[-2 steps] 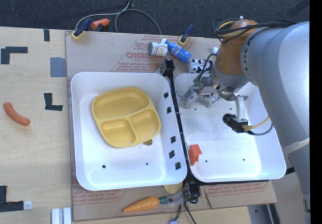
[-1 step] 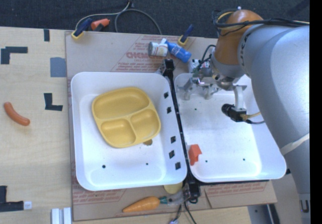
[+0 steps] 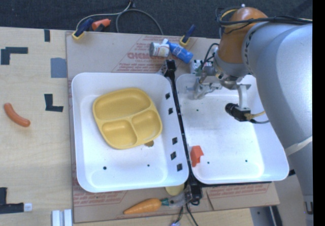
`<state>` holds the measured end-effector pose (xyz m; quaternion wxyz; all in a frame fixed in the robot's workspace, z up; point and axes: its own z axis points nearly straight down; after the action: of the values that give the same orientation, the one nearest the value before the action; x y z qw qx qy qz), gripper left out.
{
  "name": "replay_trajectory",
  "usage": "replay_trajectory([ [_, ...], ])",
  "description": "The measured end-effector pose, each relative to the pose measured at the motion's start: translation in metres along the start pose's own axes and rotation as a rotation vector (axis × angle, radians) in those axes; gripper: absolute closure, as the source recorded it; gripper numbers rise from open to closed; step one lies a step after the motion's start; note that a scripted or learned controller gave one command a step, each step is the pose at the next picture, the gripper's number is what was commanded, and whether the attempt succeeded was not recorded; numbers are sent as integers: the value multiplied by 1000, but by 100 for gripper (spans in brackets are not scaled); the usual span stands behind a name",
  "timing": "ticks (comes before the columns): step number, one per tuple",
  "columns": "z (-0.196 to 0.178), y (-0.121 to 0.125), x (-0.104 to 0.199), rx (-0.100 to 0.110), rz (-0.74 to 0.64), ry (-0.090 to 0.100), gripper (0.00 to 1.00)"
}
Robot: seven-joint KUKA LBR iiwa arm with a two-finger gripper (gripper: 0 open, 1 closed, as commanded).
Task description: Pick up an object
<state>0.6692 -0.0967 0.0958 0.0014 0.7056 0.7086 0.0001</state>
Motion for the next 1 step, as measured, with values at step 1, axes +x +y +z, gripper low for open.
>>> replay_trajectory([
  [1,-95,-59,93,-1,-5,6,100],
])
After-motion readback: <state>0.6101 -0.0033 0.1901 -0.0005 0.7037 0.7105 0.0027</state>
